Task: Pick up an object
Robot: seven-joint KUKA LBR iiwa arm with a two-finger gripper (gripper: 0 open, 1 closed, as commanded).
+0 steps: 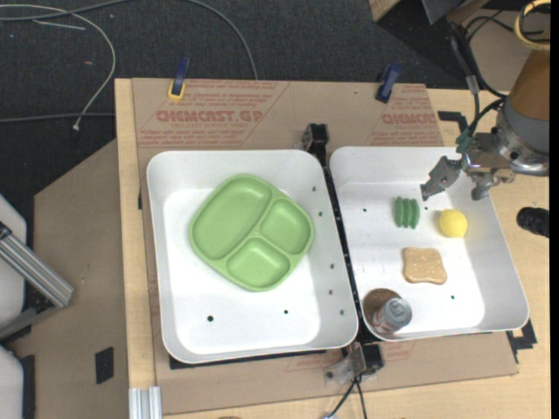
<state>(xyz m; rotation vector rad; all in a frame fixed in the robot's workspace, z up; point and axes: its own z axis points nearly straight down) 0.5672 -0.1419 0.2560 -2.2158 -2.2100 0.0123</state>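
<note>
Tool spread wide, grasping nothing, above lemon; could roll off a finger on descent, or nudge pickle.

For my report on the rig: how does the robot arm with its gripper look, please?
The arm has an orange band above a grey wrist section. The gripper is metallic grey with two dark fingers. A thin cable runs near the wrist.

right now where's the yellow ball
In the right bin, toward its upper right, the yellow ball sits right of the green object and above the toast-shaped piece.
</note>
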